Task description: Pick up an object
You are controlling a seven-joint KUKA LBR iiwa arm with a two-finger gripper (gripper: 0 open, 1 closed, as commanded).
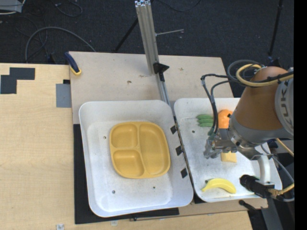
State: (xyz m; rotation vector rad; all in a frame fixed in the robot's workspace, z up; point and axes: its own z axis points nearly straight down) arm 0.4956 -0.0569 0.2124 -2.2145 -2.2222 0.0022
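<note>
1. We are taking the right bin (192, 176) as our landmark; the gripper (213, 150) is hanging low over its middle, under the arm's grey and orange wrist.
2. We are judging the pick as not yet made: nothing is showing between the fingers, and every object we can see is lying on the bin floor.
3. We cannot tell whether the hand is open or closed, because the wrist is covering much of it from above.
4. The nearest candidate is a pale yellow block (230, 156), sitting just beside the gripper toward the bin's right side.
5. A banana (219, 185) is lying near the bin's front edge, apart from the gripper.
6. A green object (205, 120) and an orange object (223, 118) are resting near the bin's back edge, the orange one partly hidden by the arm.
7. We are counting four objects in the right bin: one block, one banana, one green, one orange.
8. Just left of the right bin, the left bin (91, 152) is holding one yellow divided plate (139, 149).
9. What is left, as we are judging it, is closing on one object and lifting it clear
</note>
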